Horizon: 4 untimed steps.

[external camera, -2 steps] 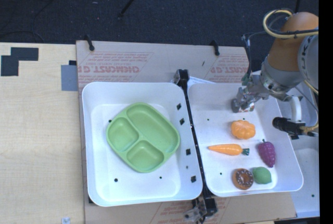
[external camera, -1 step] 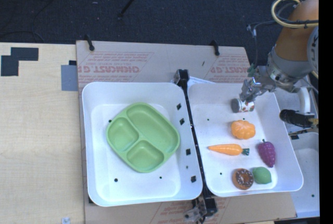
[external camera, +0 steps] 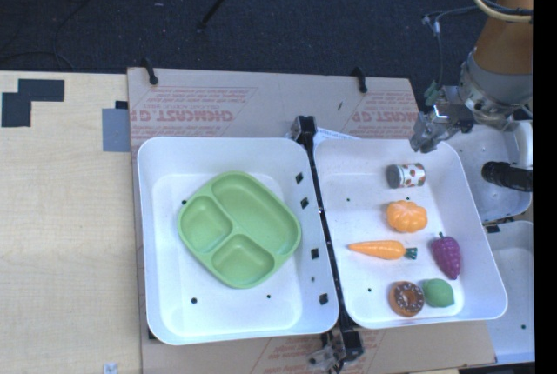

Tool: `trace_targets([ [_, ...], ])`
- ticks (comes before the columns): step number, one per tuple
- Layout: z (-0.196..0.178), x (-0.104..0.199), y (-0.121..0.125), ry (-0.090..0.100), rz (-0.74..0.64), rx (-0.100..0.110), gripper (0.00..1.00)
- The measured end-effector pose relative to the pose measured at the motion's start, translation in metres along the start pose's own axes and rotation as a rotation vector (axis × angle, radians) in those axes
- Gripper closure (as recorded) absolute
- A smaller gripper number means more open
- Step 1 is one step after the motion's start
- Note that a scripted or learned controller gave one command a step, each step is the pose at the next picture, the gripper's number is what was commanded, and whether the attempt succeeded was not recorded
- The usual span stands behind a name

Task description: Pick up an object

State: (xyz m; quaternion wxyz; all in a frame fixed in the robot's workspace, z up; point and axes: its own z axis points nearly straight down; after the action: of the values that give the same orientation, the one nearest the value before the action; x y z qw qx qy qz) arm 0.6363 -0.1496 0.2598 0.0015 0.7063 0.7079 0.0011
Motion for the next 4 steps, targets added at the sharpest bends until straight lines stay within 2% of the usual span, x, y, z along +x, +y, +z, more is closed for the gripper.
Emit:
trace_targets([
  [1,0.012,0.044,-0.019,0.003,-0.001,0.008,1.00],
  [2,0.015,0.085,-0.032,0.003,-0.001,0.008,1.00],
  [3,0.026,0.136,-0.052,0.003,-0.002,0.010,1.00],
  [4,0.019,0.191,-0.067,0.003,-0.002,0.009,1.00],
])
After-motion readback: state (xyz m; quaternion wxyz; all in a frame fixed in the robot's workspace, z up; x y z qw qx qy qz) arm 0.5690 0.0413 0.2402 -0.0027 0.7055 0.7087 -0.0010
